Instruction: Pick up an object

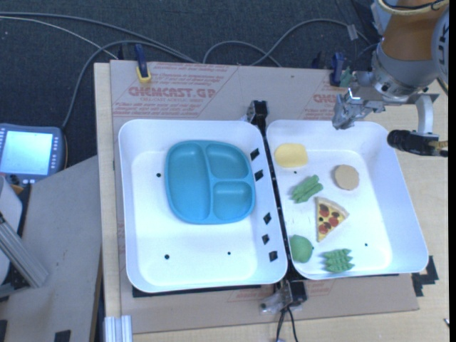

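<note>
Nearest the front edge of the right bin (399, 191) lie a ridged green leafy piece (337, 260) and, just beside it toward the left wall, a round green ball (301, 248). Farther back sits a pizza slice (328, 216), with a green pea pod (306, 189) beside it nearer the divider. Behind those, a tan round cookie (347, 177) rests toward the right side, and a yellow block (291, 155) lies near the back left corner of that bin. In the left bin (142, 212) a blue divided plate (210, 182) sits toward the back. My gripper (347, 117) hangs over the right bin's back rim, apart from every piece; I cannot tell how wide my jaws stand.
</note>
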You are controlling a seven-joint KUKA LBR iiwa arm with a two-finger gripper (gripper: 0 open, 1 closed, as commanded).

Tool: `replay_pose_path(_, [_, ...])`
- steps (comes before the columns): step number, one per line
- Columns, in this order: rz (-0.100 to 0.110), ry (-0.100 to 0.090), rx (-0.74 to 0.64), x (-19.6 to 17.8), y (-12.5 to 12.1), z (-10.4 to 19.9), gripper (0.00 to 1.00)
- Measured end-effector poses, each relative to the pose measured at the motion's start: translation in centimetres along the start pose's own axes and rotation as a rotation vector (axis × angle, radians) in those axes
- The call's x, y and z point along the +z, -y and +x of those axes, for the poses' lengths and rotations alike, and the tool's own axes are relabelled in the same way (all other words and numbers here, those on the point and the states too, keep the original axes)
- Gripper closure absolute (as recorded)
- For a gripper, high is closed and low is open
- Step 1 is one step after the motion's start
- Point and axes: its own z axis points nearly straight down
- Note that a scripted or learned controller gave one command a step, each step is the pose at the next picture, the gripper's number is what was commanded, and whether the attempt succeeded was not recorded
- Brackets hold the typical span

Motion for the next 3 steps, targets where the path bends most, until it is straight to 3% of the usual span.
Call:
replay_pose_path(1, [0.009, -0.003, -0.004, 1.3, 1.3, 5.9, 1.0])
replay_pose_path(3, [0.008, -0.002, -0.003, 1.1, 1.8, 16.1, 1.0])
